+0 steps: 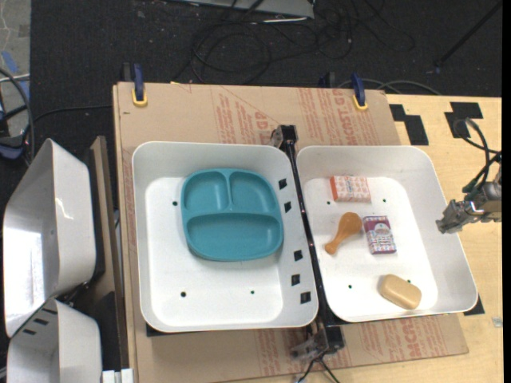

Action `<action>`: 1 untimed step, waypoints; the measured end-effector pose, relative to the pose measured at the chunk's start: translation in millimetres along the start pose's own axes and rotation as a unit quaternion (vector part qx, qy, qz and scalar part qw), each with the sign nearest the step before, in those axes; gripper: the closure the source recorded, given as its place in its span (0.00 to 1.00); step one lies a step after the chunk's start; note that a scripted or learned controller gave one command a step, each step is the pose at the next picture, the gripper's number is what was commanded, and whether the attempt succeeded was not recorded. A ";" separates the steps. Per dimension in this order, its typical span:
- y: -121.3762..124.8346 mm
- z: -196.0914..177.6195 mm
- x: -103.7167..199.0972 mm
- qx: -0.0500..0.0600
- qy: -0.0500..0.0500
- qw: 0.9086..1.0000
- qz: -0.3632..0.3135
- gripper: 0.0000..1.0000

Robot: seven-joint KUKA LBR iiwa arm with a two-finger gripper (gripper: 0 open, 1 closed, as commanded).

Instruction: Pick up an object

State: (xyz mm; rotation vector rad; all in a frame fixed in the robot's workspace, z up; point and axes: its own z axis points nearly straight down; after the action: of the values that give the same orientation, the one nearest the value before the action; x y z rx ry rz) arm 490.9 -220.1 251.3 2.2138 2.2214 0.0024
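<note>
pincer (449,219) hangs over the right bin's (447,183) right rim.

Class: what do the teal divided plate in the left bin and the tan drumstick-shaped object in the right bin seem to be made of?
Teal divided plate: probably moulded plastic, with one even colour, rounded compartment ridges and a soft sheen. Drumstick-shaped object: likely plastic toy food, uniformly tan and smooth, though at this size wood or rubber can't be ruled out.

I count two bins (160,166), one teal plate (232,215), one drumstick (343,232), one bun (399,291), two small boxes: pink (350,187), purple (379,234).
</note>
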 end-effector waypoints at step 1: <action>10.2 10.3 52.4 0.002 0.002 1.000 -0.002 1.00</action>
State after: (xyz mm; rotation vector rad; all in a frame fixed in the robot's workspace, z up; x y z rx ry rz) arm 500.9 -167.6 241.0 2.2136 2.2306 0.0015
